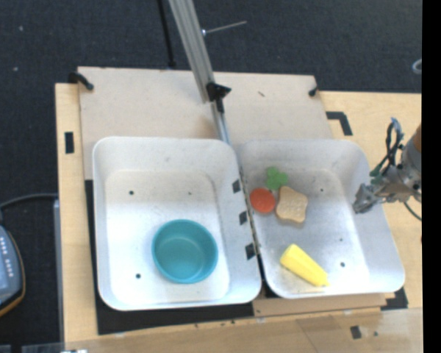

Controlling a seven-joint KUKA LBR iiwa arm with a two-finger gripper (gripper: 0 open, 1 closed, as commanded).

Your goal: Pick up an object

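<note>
Right now I see my gripper (369,195) at the right side of the right bin (367,263), up over its rim. It is small, grey and made of metal, with dark wires curling above it. I cannot tell how it is set; it is too small and blurry for me. Nothing is in it that I can see.

The right bin is white, shallow and smooth, with rounded corners and little dark specks. Four toys lie in it, all apart from my gripper. Closest is a tan piece shaped like a slice of bread (292,205), flat with soft edges. Touching its left side is a round red toy (262,201), like a tomato. Just above those two is a small green lumpy toy (276,177). Lower down, near the front of the bin, lies a yellow toy (303,265), long and rounded like corn, tilted on its side.

The left bin (117,168) is the same white plastic and sits right beside the right one. A round blue-green bowl (184,251) stands in it near the front, smooth and open at the top.

Both bins sit on a pale wooden bench (154,101). A long silver metal bar (191,39) slants up from between the bins.
</note>
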